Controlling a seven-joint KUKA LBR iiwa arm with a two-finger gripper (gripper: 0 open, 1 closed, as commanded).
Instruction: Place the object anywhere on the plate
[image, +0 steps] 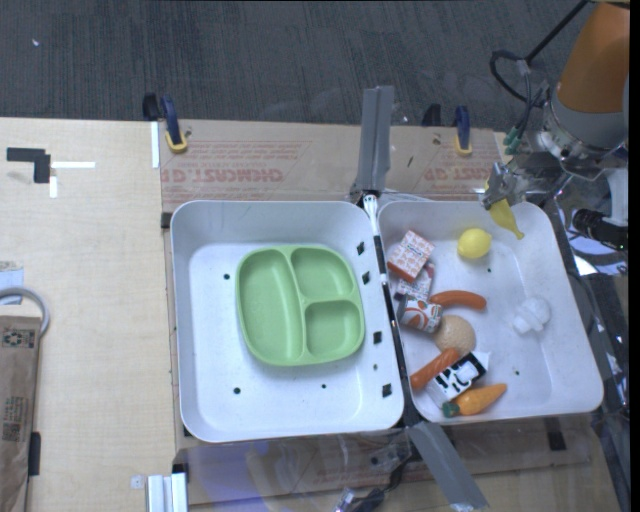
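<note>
Fingers of the gripper are hanging over the far right corner of the right-hand shallow white bin, and a small yellow banana-shaped object is showing between them, its pointed end sticking down and to the right. The fingers are closing narrowly on this yellow piece, which is lifted above the bin floor. Above them, the grey wrist is rising to the orange band of the arm at the upper right corner, with black cables looping beside it.

Just below and left of the fingers, a round yellow lemon-like ball is lying on the bin floor. Further left, a red and white small carton is sitting near the bin's left wall. Below it are lying a red sausage-shaped toy, a small printed can, a beige round ball, an orange carrot-shaped toy, a black and white printed box and a second orange carrot with a green top. A white crumpled lump is resting apart toward the right wall.

Across the divider, the left-hand shallow white bin is holding a light green plastic plate with three compartments, lying flat near its middle, well apart from the fingers. Both bins are sitting on a pale wooden surface.
</note>
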